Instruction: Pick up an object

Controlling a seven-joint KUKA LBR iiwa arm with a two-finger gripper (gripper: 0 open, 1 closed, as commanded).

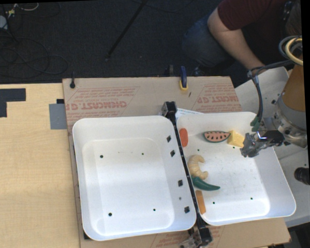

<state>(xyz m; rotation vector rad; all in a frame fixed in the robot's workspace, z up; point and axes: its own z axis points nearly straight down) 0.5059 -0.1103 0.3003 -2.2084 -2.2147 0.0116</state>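
The gripper [249,148] hung over the right-hand rim of the right bin [276,205], at its far corner; whether it was parted or closed could not be told from this slant. Just beside it, toward the bin's middle, lay one yellow block [236,139], nearly touching the tool. One watermelon slice [217,136] sat just past the block. Farther off, along the divider between the bins, four more things crowded together: one orange piece [183,137] at the far end, one croissant [197,167], one green pepper [206,184] below it, and one orange carrot [200,201] nearest the camera. Between the tool and that row the bin floor lay bare and white, giving open room along the near and right walls.

The left bin [85,176], well away from the tool, showed only small dark holes in its floor. Both bins rested on one cardboard sheet [117,97] atop a pale wooden bench [28,179]. A person in a dark red shirt [247,12] stood behind the arm.
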